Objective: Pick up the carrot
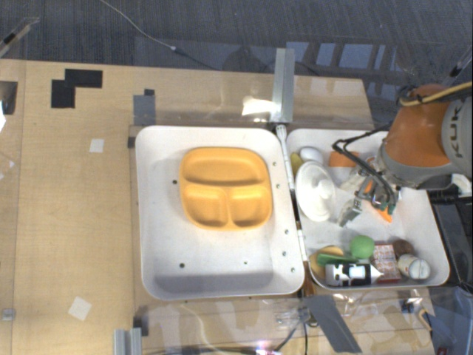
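Lying well to the left of the claw, a yellow moulded plastic tray with three compartments (225, 186) sat in the middle of the left shallow white bin (159, 220), which rested on the pale wooden bench (66, 220). A grey metal upright post (284, 83) stood behind the seam between the two bins, up and to the left of the claw. In the right shallow white bin (432, 231), a white rounded plastic dish (315, 191) lay tilted just to the claw's left, with a small white cup-like object (309, 154) above it. Below the claw, along the near wall of that bin, lay a yellow banana-shaped piece (329, 253), a black bottle with a white label (349, 274), a round green ball (362, 245), a brown packet with a printed label (386, 255) and a small round white-capped object (416, 268).

The claw (362, 200) hung low over the right bin, its two thin grey fingers (349, 214) pointing down and to the left, set slightly apart with nothing visibly between them. The small orange carrot (383, 213) lay on the bin floor just right of the fingertips, partly hidden by the claw's body. A second orange rounded object (341, 159) showed above the claw near the far wall. The grey arm with its orange band (417, 135) came in from the right.
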